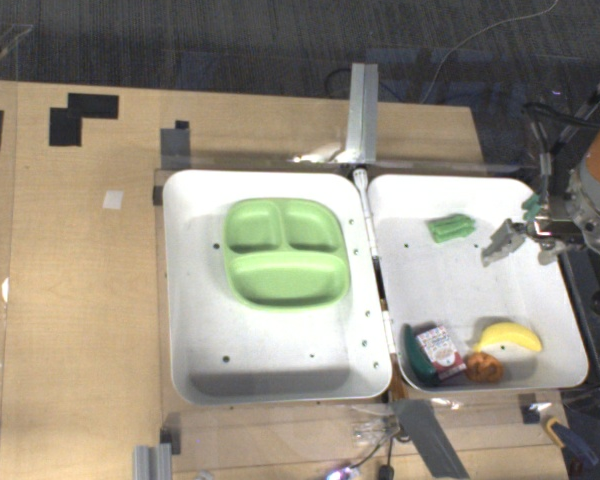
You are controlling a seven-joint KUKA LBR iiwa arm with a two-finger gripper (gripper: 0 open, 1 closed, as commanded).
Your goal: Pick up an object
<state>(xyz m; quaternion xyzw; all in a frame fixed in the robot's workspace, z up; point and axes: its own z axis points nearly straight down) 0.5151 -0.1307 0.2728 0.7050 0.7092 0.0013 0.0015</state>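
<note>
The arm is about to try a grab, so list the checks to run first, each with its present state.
1. Fingers open: ok, spread apart.
2. Nothing between the fingers: ok.
3. Target free to reach: ok, the green block lies alone in the right bin.
4. Gripper over the block: not ok, it sits to the block's right.
5. Banana clear of its neighbours: not ok, crowded.
</note>
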